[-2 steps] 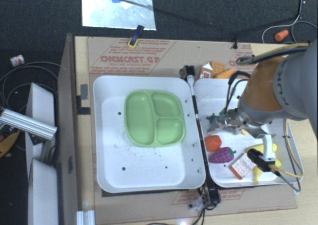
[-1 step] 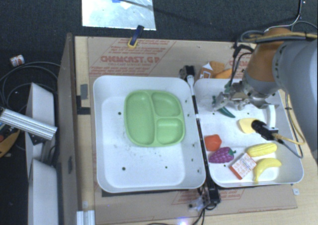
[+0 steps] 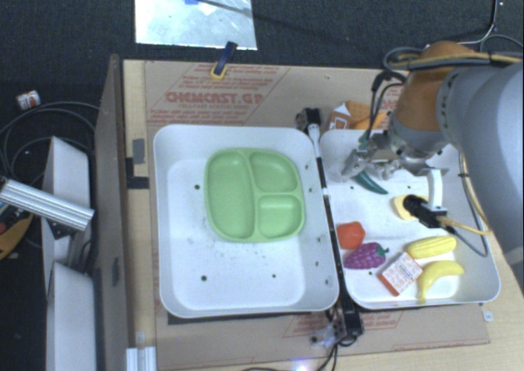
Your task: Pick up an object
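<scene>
My gripper (image 3: 368,168) hangs low over the back left part of the right bin (image 3: 479,279), open, with nothing seen between its fingers. A dark green chili-like piece (image 3: 373,184) lies on the bin floor just beneath and in front of the fingertips. Further forward in the same bin lie a red tomato (image 3: 350,234), purple grapes (image 3: 364,255), a red and white box (image 3: 399,273), a yellow corn cob (image 3: 431,246) and a banana (image 3: 438,276). A yellow piece (image 3: 399,207) sits partly hidden to the right of the chili.
The left bin (image 3: 188,279) holds a green divided plate (image 3: 252,195). An orange object (image 3: 350,115) lies on the cardboard behind the right bin. The grey arm (image 3: 483,115) covers the right bin's back right corner.
</scene>
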`<state>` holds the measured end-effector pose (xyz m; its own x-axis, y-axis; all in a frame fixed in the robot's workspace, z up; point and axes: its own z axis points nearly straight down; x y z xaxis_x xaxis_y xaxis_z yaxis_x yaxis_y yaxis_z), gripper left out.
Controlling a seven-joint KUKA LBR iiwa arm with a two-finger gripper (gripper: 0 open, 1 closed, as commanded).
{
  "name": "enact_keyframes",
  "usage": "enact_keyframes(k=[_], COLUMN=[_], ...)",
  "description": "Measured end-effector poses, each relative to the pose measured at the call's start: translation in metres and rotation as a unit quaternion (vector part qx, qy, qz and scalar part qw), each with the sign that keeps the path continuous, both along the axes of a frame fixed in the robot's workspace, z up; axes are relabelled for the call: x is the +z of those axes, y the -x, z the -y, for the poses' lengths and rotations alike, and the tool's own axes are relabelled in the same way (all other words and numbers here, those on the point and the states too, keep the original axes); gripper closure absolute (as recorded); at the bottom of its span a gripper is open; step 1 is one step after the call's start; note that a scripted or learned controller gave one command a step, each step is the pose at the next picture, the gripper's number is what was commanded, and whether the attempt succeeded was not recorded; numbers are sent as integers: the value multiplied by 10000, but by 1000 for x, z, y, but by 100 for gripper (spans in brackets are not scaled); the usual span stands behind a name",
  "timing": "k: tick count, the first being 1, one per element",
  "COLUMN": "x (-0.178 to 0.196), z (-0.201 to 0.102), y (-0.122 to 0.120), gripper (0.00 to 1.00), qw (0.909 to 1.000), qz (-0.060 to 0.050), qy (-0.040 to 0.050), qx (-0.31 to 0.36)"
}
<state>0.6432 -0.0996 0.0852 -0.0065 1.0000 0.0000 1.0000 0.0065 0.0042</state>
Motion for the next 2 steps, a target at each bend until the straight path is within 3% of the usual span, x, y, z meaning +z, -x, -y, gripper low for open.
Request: enact_keyframes(k=[1, 2], x=[0, 11], z=[1, 1], y=[-13, -14], gripper=[0, 100], qw=[10000, 10000], qz=[4, 17], qy=[0, 4], qx=[-3, 6])
